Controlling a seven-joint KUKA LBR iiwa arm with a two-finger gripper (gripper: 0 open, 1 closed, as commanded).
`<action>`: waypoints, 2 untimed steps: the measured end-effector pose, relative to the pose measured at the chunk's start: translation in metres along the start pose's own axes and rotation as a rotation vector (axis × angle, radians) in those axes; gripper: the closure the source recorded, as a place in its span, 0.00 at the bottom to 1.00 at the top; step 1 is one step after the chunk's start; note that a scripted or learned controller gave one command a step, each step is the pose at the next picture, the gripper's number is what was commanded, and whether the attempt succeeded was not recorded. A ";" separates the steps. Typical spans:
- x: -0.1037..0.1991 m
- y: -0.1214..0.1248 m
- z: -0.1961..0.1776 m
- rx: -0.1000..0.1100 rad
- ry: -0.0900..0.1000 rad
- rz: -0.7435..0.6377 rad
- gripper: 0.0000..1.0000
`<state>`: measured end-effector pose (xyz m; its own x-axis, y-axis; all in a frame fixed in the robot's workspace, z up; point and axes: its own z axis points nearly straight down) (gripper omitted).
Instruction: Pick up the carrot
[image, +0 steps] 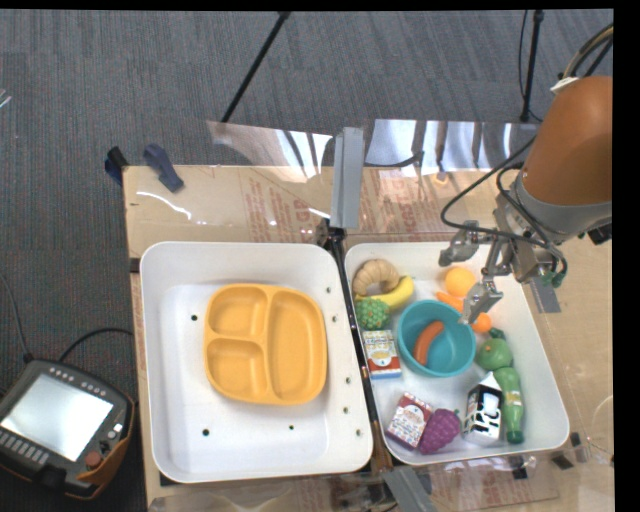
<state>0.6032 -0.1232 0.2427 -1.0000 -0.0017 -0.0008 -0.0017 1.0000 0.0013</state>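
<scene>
The carrot (468, 306) is a small orange piece lying in the right bin (548, 372), between a round orange fruit (459, 279) and the teal bowl (436, 339). Part of it is hidden under the gripper. My gripper (484, 294) hangs low over the carrot's right end, just past the bowl's upper right rim, with the arm's orange band (572, 135) above it at the right edge. I cannot make out whether it touches the carrot.
The teal bowl holds a reddish sausage (428, 343). Around it lie a banana (399, 292), a bagel (375, 274), green vegetables (503, 378), a milk carton (484, 411), purple grapes (439, 431) and small boxes. The left bin (180, 420) holds a yellow divided plate (266, 343).
</scene>
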 end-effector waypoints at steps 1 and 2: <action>-0.001 -0.060 0.113 -0.003 0.011 0.008 0.00; -0.015 -0.065 0.157 -0.002 0.004 0.059 0.00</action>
<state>0.6182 -0.1876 0.0856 -0.9984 0.0571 0.0030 0.0571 0.9984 0.0029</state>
